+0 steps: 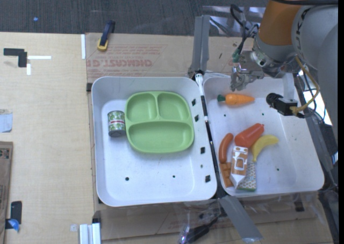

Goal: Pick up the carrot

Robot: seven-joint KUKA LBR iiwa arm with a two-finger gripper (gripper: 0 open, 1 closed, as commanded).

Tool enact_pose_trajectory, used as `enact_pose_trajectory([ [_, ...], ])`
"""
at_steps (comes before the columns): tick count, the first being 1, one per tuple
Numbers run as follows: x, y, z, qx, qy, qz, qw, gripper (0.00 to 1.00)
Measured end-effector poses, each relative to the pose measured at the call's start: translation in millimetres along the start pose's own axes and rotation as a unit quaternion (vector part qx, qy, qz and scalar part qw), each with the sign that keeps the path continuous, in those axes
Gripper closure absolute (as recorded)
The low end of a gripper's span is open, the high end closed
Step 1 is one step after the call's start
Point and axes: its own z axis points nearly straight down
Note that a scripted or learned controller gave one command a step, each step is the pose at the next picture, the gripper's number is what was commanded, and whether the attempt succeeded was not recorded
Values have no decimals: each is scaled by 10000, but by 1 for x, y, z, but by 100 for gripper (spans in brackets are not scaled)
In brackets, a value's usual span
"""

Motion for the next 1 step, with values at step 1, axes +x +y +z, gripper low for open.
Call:
enact_pose_trajectory([
  [1,-53,-68,88,15,3,138,9999,100],
])
